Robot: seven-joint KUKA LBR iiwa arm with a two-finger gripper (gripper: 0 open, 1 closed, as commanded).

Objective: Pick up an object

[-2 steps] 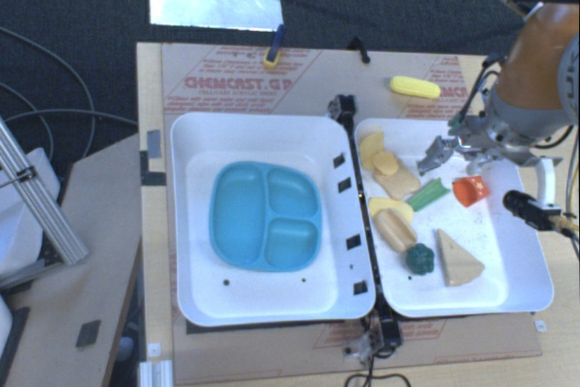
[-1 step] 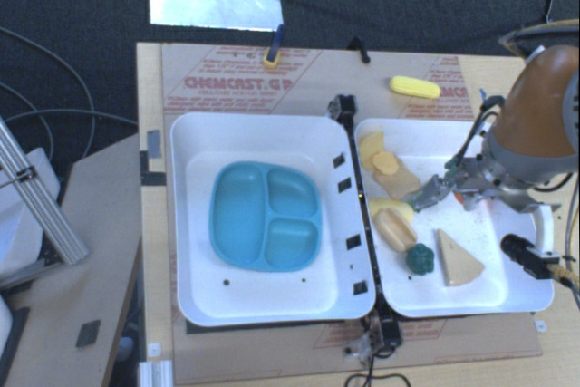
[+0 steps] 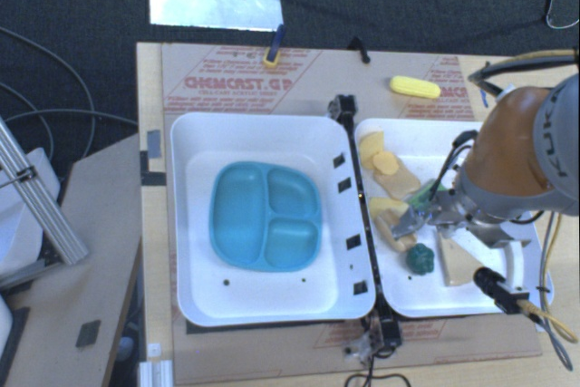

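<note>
The worktop (image 3: pixel 227 72), a tan board under a printed protective sheet, carries two shallow white plastic bins side by side. The left bin (image 3: pixel 195 149) sits toward nine o'clock and holds a light-blue plastic plate with three compartments (image 3: pixel 265 216) lying flat near its middle. The right bin (image 3: pixel 458 304) lies toward three o'clock, and the grey arm with its orange band (image 3: pixel 512 149) leans over it from the right.

The hand (image 3: pixel 426 213) hangs low over the middle of the right bin; I cannot tell whether it is released or clenched, and nothing is visibly caught in it.

Just at its six o'clock lies a small dark-green knobbly lump (image 3: pixel 420 259), the likeliest target. It looks light and perhaps soft, with a rough surface that should grip well; taking it across its middle seems best. Pale yellow blocks (image 3: pixel 385 163) lie at the bin's eleven o'clock, and a cream flat piece (image 3: pixel 456 263) rests just right of the green lump. A yellow oblong object (image 3: pixel 415 87) lies on the worktop beyond the bin, at twelve o'clock.
</note>
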